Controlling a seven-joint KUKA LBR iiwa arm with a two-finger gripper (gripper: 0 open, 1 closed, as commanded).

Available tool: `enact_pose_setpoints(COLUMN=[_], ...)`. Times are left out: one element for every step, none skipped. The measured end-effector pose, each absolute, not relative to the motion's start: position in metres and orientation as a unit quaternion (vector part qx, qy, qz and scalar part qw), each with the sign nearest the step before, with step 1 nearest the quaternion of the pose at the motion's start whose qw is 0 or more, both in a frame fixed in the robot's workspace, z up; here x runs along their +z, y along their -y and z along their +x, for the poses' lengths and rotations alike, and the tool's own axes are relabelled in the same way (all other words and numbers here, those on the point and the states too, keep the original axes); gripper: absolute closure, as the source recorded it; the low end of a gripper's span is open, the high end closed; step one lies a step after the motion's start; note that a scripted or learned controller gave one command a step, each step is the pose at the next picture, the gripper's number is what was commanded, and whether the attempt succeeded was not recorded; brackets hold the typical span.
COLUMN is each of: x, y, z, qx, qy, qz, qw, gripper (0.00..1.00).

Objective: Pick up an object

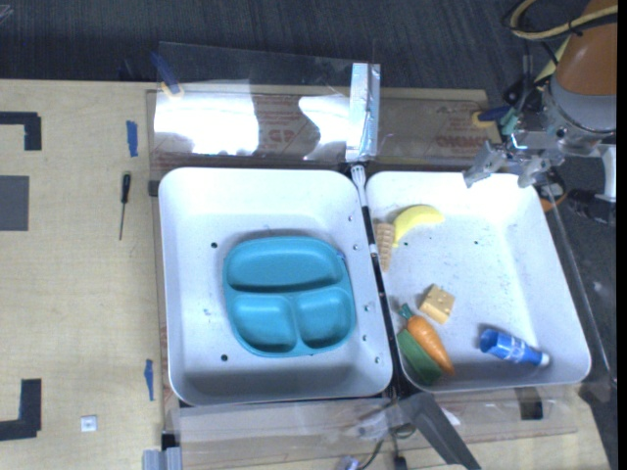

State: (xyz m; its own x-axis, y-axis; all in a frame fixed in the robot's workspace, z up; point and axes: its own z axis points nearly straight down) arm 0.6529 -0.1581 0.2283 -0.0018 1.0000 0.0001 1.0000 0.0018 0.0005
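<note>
The right bin (558, 292) holds several small objects. A yellow banana (416, 218) lies near its back left, beside a tan ridged piece (385, 244) against the left wall. A tan cube (437, 303) sits mid-bin. An orange carrot (429, 344) rests on a green item (415, 359) at the front left. A blue tube with a white cap (510, 347) lies at the front right. My gripper (505, 172) hovers over the bin's back right corner, open, with nothing between its fingers and well apart from every object.
The left bin (186, 262) carries a blue divided plate (289, 295). A clear plastic panel (265, 116) stands behind the left bin. Yellow cables (549, 8) loop above the arm at the top right. A wooden bench surface (69, 292) lies to the left.
</note>
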Motion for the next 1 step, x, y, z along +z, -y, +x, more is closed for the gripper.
enact_pose_setpoints(x=[0.1151], y=[0.0887], z=[0.5999], qx=[-0.0026], qy=[-0.745], qz=[0.667], qw=[-0.005], gripper=[0.0])
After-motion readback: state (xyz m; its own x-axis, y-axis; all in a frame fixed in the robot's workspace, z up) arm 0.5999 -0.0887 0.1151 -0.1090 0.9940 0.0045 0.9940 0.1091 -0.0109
